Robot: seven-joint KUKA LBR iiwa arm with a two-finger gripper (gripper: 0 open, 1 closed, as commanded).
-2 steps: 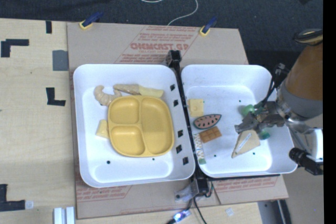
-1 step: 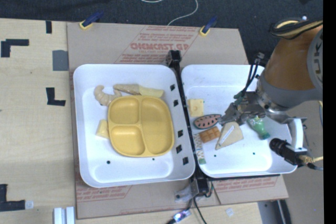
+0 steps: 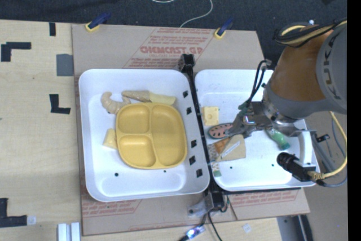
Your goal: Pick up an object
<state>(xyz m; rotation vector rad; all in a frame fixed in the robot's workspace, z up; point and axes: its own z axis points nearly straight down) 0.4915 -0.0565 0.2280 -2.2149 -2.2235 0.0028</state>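
Note:
My gripper [image 3: 244, 123] hangs low over the right bin [image 3: 254, 178], near its middle. Just left of it lies a small brown slotted utensil [image 3: 219, 131], its handle end reaching toward the gripper. Below that rests a tan, toast-like piece [image 3: 229, 149]. A pale yellow cheese-like square [image 3: 210, 115] lies near the bin's left wall. A green object [image 3: 278, 139] peeks out beneath the wrist on the right, partly hidden by the arm.
The left bin [image 3: 96, 178] holds a yellow divided plate [image 3: 151, 135], with a beige curled piece [image 3: 108, 101], a tan stick [image 3: 136, 96] and pale wedges [image 3: 109, 138] around it. A black divider [image 3: 194, 121] separates the bins.

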